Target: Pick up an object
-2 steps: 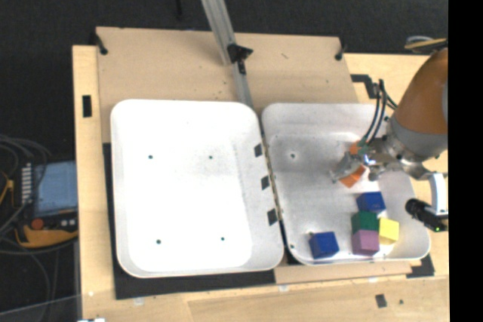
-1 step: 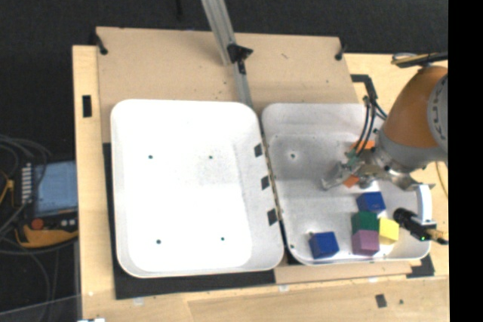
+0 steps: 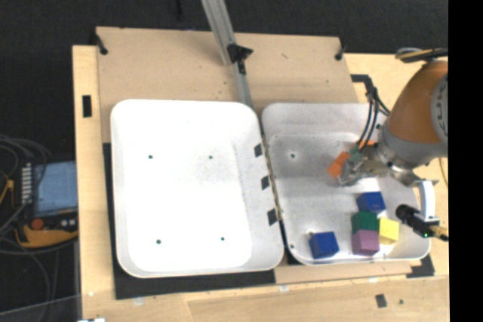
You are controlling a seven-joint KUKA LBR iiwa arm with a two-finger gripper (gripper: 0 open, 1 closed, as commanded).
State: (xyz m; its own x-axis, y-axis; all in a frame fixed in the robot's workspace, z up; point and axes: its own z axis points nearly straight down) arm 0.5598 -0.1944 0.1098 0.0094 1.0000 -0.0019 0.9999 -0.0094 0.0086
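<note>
My gripper (image 3: pixel 349 173) hangs low over the middle of the right bin (image 3: pixel 302 121), at the end of the grey arm with its orange band (image 3: pixel 415 117). A small orange block (image 3: pixel 337 165) lies right at the gripper's left side, touching or nearly touching it; whether it is held is unclear. Further toward the front right of the same bin sit a blue block (image 3: pixel 370 201), a green block (image 3: pixel 365 221), a yellow block (image 3: pixel 389 229) and a purple block (image 3: pixel 365 240), packed close together. Another blue block (image 3: pixel 324 244) rests alone near the front rim.
The left bin (image 3: pixel 181 185) stands beside the right one, with small clips along the shared edge (image 3: pixel 266 181). A slanted metal rail (image 3: pixel 215 4) rises behind the bins. Cables and a blue box (image 3: pixel 53 188) lie off the bench at left.
</note>
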